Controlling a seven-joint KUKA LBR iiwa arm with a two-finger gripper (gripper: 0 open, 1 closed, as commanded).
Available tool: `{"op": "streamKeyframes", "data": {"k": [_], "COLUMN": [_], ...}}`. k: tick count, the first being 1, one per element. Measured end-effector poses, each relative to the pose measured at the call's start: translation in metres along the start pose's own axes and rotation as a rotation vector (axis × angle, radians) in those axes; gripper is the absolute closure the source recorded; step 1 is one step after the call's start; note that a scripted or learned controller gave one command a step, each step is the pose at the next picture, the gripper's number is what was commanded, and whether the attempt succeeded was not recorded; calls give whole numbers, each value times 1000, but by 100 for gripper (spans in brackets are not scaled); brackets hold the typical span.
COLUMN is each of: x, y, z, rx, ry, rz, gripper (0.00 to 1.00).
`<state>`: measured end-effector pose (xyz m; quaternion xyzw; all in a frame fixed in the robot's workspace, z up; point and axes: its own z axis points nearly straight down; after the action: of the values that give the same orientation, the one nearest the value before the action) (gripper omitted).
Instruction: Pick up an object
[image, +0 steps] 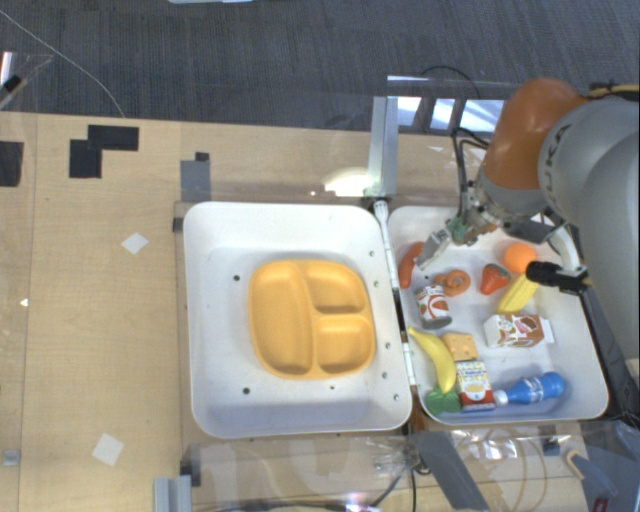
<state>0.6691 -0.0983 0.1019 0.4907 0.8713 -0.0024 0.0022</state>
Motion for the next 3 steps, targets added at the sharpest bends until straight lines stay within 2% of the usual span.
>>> {"op": "streamKeyframes", "data": {"k": [1, 2, 3], "x": [-1, -13, -13], "y": [-2, -12, -10], "z": [3, 10, -1], "rx": [-6, -7, -11], "ry": [3, 4, -1], "rz": [115, 406, 400], "gripper": [0, 0, 100]}}
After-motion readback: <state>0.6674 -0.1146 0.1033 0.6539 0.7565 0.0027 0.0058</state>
